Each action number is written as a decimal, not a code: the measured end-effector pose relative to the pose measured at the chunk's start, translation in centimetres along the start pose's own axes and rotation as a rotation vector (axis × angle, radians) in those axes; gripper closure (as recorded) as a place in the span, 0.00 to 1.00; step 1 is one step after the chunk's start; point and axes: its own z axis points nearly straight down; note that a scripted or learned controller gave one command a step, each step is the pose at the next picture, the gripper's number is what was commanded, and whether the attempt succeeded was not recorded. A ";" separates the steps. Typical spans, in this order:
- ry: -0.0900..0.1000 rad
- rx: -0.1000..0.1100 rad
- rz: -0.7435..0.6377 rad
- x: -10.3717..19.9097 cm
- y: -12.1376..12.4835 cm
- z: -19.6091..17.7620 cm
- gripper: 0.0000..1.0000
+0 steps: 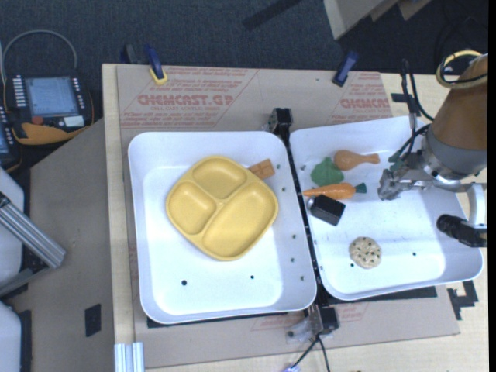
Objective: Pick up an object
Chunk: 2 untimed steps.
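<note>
carrot (328, 191), black block (326, 209), cookie (364, 252)

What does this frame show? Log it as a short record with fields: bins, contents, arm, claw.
left bin: yellow divided plate, small brown block at its upper right edge
right bin: drumstick, green piece, carrot, black block, cookie
arm: reaching in over right bin
claw: right of carrot, holding nothing visible
</note>
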 end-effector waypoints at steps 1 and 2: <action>0.000 0.000 -0.001 0.0 0.2 -5.3 1.00; 0.004 0.002 -0.006 5.4 1.5 -6.6 1.00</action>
